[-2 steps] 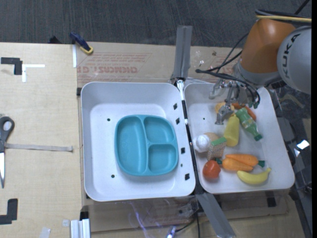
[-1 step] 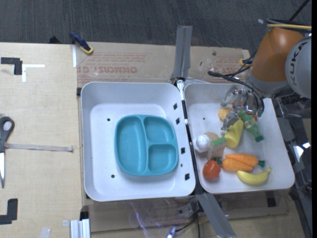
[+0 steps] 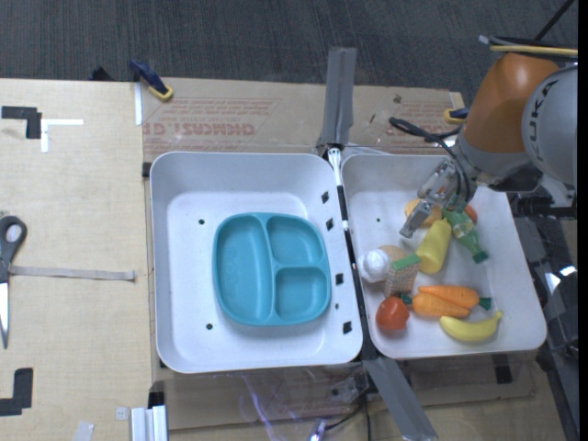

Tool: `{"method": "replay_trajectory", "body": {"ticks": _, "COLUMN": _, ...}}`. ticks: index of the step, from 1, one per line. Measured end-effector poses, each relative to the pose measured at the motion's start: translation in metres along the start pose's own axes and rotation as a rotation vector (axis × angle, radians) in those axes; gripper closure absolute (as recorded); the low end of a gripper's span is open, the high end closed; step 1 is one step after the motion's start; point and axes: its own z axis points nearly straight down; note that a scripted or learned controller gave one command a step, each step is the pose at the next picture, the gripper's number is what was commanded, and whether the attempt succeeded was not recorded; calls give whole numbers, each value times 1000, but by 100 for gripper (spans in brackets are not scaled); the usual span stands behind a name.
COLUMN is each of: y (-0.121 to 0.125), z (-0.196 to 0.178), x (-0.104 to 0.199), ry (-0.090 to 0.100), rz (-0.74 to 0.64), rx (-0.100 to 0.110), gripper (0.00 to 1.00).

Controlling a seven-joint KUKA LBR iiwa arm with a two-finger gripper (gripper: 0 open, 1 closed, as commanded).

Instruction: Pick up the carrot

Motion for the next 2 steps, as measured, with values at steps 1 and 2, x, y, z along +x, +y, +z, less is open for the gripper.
{"method": "replay_trajectory", "body": {"ticks": 1, "y": 18, "z": 1, "x": 26, "ry": 1, "rz": 205, "rx": 1, "gripper": 0}}
{"method": "replay_trajectory", "body": {"ticks": 2, "y": -13, "z": 0, "x": 79, "ry": 0, "rz": 17, "rx": -1, "gripper": 0}}
